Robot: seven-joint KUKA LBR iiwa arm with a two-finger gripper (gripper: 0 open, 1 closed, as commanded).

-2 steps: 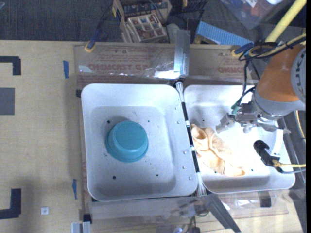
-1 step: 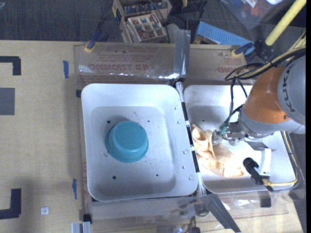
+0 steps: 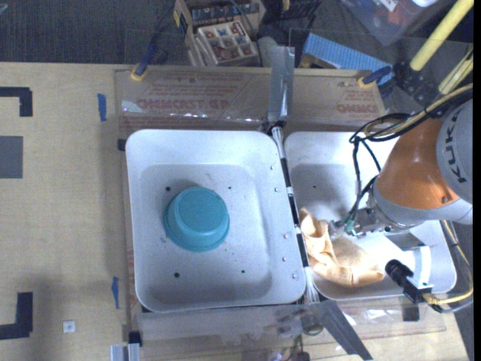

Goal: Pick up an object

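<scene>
Hangs low in the right bin [image 3: 331,153], pincer [image 3: 352,228] just above the tan cloth [image 3: 334,258]. Cloth lies below and a bit left, stretched corner to corner. Can't tell the pincer's state. Blue bowl [image 3: 197,218] sits far off.

A teal bowl [image 3: 197,218] sits upside down mid left bin [image 3: 143,164]. A crumpled tan cloth [image 3: 334,258] lies in the right bin's [image 3: 316,153] near-left corner.
</scene>
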